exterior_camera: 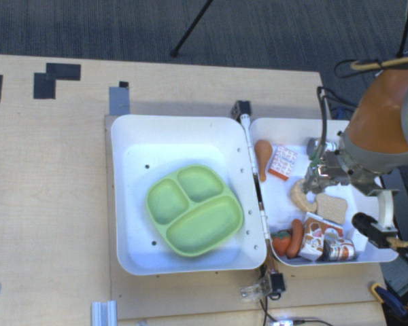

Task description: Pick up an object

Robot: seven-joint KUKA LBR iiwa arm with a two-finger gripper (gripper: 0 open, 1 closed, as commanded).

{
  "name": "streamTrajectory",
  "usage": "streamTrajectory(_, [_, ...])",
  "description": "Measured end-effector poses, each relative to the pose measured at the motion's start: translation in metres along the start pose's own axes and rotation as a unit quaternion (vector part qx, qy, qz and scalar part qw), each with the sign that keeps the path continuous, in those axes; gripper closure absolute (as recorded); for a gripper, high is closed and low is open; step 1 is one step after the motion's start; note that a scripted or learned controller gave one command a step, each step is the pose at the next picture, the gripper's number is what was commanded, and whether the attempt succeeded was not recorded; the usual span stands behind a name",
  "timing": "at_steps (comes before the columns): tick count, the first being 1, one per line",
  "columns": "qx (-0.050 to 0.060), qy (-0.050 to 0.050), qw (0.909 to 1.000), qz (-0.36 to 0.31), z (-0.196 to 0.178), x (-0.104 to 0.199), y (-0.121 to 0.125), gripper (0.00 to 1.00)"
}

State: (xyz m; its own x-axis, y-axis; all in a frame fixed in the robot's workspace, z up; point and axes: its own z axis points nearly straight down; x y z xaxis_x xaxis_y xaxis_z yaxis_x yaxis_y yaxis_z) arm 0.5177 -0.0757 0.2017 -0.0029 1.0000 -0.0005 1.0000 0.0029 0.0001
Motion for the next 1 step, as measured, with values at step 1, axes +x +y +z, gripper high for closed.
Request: streamTrajectory(1, [-0.002, 0.001, 1.0000, -0.001, -0.0627, 0.0412, 0.0230, 1.00])
